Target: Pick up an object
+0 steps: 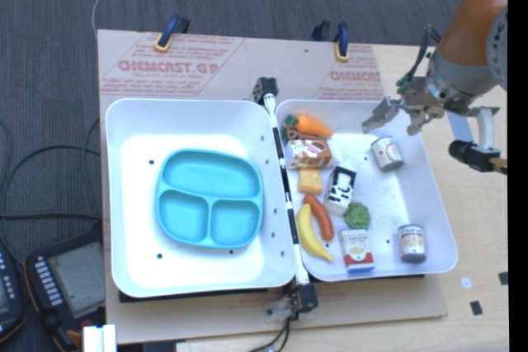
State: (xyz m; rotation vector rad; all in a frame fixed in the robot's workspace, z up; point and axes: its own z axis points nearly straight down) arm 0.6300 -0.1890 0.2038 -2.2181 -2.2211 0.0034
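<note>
Red lettering reading "GIEMCAST.GP" is showing on the cardboard sheet covering the worktop, clamped by blue clips. The tool is hovering w/ fingers spread, pinching nothing, over the right bin's upper edge, just beside a tipped can. Also lying in that bin: carrot, banana, broccoli, red carton, 2nd can. A blue divided tray is sitting in the left bin

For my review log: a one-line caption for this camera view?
Gripper, fingers spread, hovers above a can in the right bin; blue tray sits left.
</note>
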